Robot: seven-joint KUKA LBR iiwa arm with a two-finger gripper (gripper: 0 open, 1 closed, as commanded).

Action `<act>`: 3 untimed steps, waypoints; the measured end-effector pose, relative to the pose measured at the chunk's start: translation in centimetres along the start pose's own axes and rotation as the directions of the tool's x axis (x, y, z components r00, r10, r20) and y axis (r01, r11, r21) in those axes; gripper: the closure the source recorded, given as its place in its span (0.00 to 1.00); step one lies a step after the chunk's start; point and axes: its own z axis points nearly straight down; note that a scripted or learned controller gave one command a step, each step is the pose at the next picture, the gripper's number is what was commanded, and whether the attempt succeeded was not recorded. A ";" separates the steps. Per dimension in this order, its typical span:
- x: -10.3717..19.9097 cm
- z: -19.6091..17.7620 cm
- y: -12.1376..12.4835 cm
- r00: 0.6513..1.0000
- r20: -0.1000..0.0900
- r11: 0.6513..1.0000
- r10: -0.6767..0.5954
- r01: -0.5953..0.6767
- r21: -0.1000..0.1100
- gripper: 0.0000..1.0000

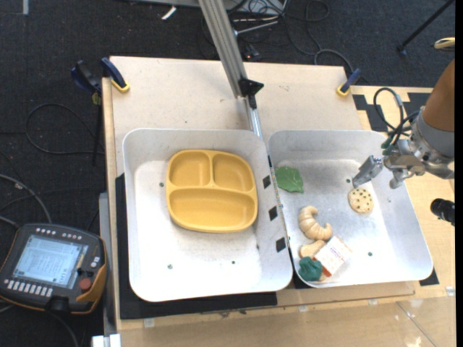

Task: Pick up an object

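Teal toy (310,268), cookie (360,200) below gripper (381,172)

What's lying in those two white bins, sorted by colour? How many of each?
Yellow: 1, the tray in the left bin
Green: 2, a leaf and a small dark green piece
Tan: 3, a cookie, a croissant and a small piece
White and red: 1, a packet
Total: 7
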 end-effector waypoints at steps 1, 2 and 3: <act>0.9 5.7 -0.6 1.000 0.000 1.000 0.001 -0.001 0.000 0.00; 0.9 10.7 -0.4 1.000 0.005 1.000 0.001 -0.001 -0.011 0.00; 0.9 9.3 -0.2 1.000 0.005 1.000 0.001 0.000 -0.016 1.00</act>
